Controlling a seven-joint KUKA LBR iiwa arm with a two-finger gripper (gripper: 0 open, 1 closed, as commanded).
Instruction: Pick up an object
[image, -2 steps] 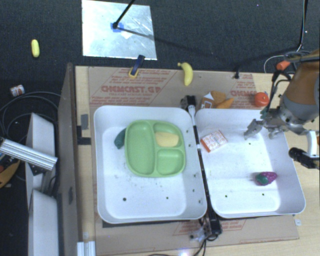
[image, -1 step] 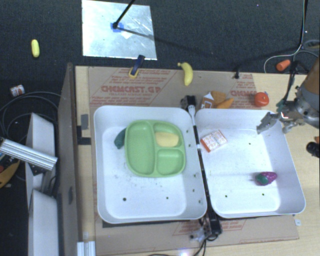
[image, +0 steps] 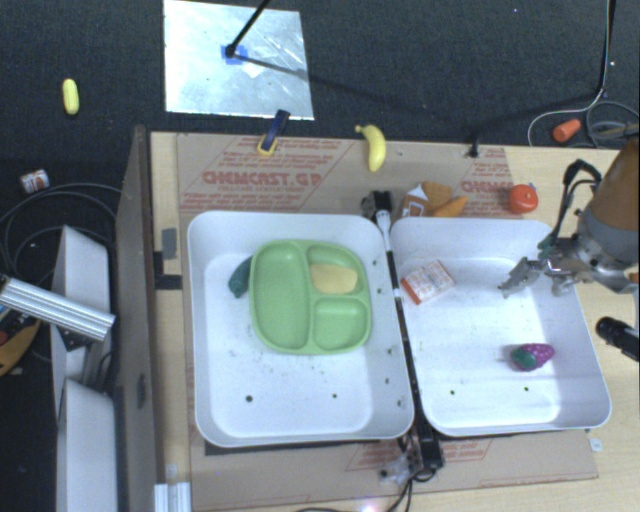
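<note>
The right bin (image: 575, 405) holds, toward its near right corner, a small purple and green object (image: 531, 356) that looks like a toy bunch of grapes, lying alone on the white floor. Farther back in the same bin, near its left edge and far left corner, lies a small white packet with red print (image: 427, 282), tilted. Above the far right part of this bin the gripper (image: 537, 276) hangs with its two fingers spread apart and nothing between them, well apart from both the grapes and the packet; the grey arm (image: 610, 225) reaches in over the bin's right edge. The left bin (image: 225, 420) carries a green divided plate (image: 290, 310) set in its far half, with three compartments; a yellow piece (image: 334, 278) lies in the far right compartment, and the other two compartments show bare green. A dark teal object (image: 240, 277) lies on the bin floor touching the plate's left rim. Beyond the bins, on the brown board along the bench's far edge, sit a yellow banana (image: 375, 147), an orange and white item (image: 433, 201) just behind the bins' shared corner, and a red-orange ball (image: 522, 198) toward the far right
</note>
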